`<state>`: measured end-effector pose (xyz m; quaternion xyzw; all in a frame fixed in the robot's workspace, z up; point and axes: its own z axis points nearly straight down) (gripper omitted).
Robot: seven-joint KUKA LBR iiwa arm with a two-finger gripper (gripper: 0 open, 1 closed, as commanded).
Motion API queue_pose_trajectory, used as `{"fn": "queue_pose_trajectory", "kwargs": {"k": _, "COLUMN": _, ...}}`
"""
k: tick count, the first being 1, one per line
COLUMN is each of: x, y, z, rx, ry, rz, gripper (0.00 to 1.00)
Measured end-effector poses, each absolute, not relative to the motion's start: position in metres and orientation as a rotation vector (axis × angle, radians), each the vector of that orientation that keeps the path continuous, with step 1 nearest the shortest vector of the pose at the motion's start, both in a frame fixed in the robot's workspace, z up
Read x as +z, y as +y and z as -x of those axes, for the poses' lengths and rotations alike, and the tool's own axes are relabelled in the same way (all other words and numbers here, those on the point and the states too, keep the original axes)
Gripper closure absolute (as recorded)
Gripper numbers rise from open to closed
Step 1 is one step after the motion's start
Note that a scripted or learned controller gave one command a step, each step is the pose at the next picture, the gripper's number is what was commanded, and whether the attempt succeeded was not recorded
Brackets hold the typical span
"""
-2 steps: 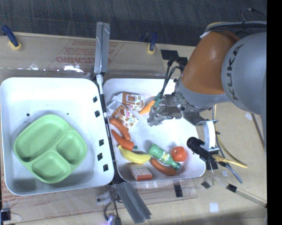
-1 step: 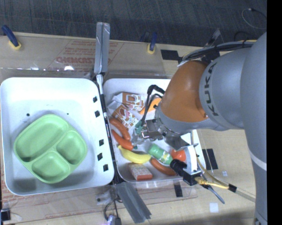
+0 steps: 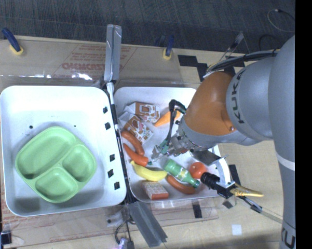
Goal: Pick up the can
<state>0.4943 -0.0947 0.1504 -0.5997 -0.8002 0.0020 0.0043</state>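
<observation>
My gripper (image 3: 162, 150) hangs low over the middle of the right bin (image 3: 145, 91), just above a yellow banana (image 3: 150, 173) and beside the cap end of a green bottle (image 3: 180, 173). The orange-banded wrist (image 3: 210, 113) and the grey arm cover the right half of this bin and hide whatever lies under them. No object is seen lifted from the bin.
The right bin also holds red sausages (image 3: 132, 139), a carrot (image 3: 163, 120), printed snack packets (image 3: 145, 110), a tomato (image 3: 198, 169) and a brown block (image 3: 156, 191). The left bin (image 3: 52, 95) holds a green divided plate (image 3: 54, 164). A metal divider (image 3: 112, 51) stands between the bins.
</observation>
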Motion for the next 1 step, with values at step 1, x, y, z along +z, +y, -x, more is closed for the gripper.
{"fn": "queue_pose_trajectory", "kwargs": {"k": 1, "x": 0.144, "y": -0.1989, "z": -0.4952, "rx": 0.004, "ry": -2.432, "rz": 1.981, "gripper": 1.0}}
